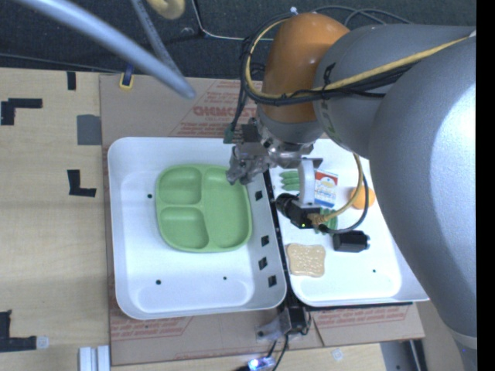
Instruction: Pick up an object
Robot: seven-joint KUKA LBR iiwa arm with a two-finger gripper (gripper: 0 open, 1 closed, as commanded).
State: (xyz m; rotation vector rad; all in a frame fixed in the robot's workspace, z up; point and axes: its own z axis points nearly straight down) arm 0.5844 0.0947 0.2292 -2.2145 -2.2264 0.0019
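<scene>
A pale green tray [203,208] with three shallow compartments lies flat in the left bin [124,230]. The gripper [246,165] hangs at its upper right corner; how it stands I cannot tell.

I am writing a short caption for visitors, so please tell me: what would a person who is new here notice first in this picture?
First, the big grey arm with its orange band, reaching in from the right and covering much of the right bin. Next, the green divided plate lying in the left bin, with the tool at the plate's upper right edge. Small items sit in the right bin, among them a tan toast-like piece.
</scene>
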